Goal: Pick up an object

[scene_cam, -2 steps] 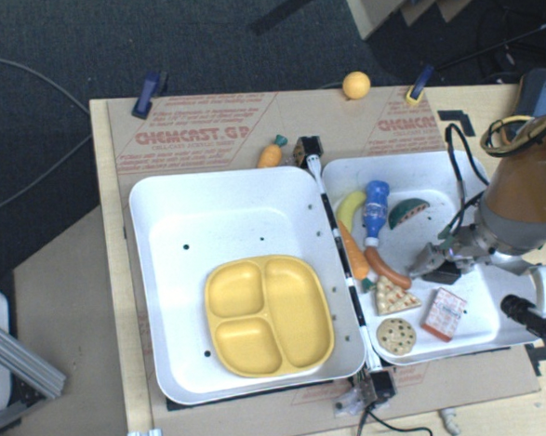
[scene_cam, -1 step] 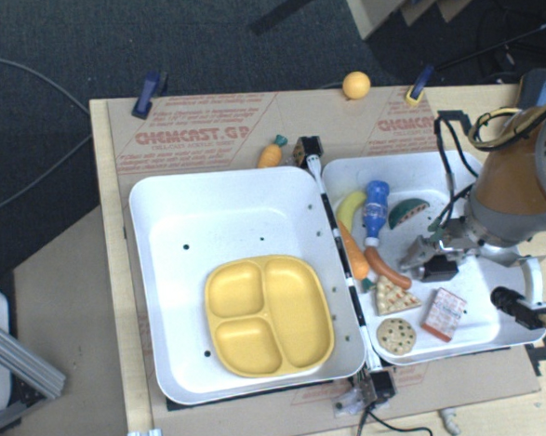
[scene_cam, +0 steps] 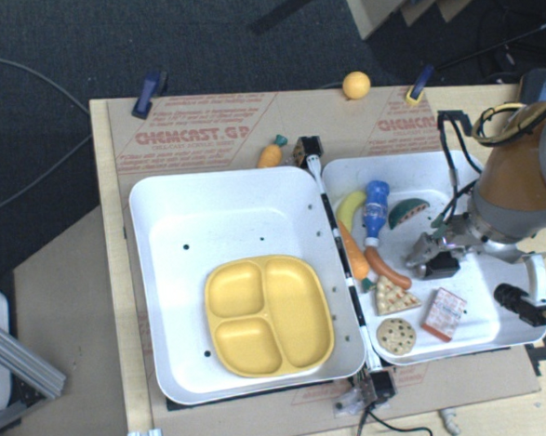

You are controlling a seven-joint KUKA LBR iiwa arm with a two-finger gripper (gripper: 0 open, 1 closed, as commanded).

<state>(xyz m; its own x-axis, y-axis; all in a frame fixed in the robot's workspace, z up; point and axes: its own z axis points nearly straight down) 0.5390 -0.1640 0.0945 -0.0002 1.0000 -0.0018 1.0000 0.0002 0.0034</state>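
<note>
End effector [scene_cam: 431, 253] low in right bin [scene_cam: 505, 334], finger state unclear. Just left: hot dog [scene_cam: 388, 267], carrot [scene_cam: 353, 250], banana [scene_cam: 349, 209], blue bottle [scene_cam: 374, 210]. Below it: pizza slice [scene_cam: 394, 296], cookie [scene_cam: 395, 336], red packet [scene_cam: 444, 312]. Open floor near right rim. Left bin [scene_cam: 165, 267]: one yellow tray [scene_cam: 268, 313]. Cardboard-lined surface [scene_cam: 202, 133].

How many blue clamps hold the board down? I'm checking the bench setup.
2. One blue clamp grips the board's back edge at the left; the other blue clamp is on the same edge toward the right, beside an orange ball. The arm may hide others.
</note>
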